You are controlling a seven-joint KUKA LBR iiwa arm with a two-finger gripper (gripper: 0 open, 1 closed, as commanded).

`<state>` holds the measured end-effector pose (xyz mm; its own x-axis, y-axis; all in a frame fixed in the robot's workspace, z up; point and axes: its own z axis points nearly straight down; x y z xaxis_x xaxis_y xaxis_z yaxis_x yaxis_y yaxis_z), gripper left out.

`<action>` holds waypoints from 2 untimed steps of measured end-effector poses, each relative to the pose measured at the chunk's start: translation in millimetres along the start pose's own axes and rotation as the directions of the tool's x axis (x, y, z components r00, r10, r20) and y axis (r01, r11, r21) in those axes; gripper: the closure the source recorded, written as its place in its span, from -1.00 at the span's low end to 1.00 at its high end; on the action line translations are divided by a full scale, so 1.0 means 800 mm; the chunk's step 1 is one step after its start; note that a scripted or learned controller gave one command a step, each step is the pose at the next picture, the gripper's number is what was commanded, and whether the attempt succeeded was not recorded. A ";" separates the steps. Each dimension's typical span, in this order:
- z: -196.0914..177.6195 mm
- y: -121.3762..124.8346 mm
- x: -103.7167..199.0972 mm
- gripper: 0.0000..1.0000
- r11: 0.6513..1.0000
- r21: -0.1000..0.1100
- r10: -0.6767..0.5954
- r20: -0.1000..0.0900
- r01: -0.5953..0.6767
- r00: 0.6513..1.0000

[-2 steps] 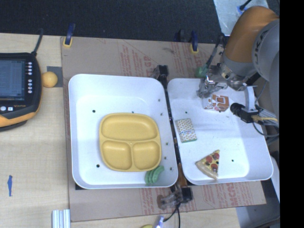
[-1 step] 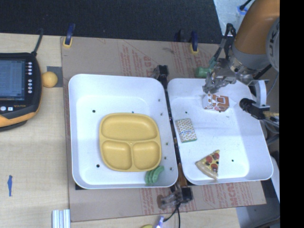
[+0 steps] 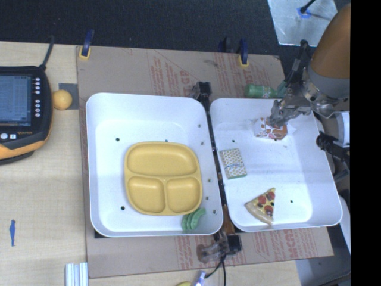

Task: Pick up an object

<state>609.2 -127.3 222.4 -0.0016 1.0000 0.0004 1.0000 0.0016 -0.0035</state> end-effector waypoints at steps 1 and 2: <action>-0.013 0.000 0.000 1.00 1.000 0.001 -0.002 -0.001 0.002 1.000; -0.031 -0.051 -0.003 1.00 1.000 0.000 -0.001 0.000 0.001 1.000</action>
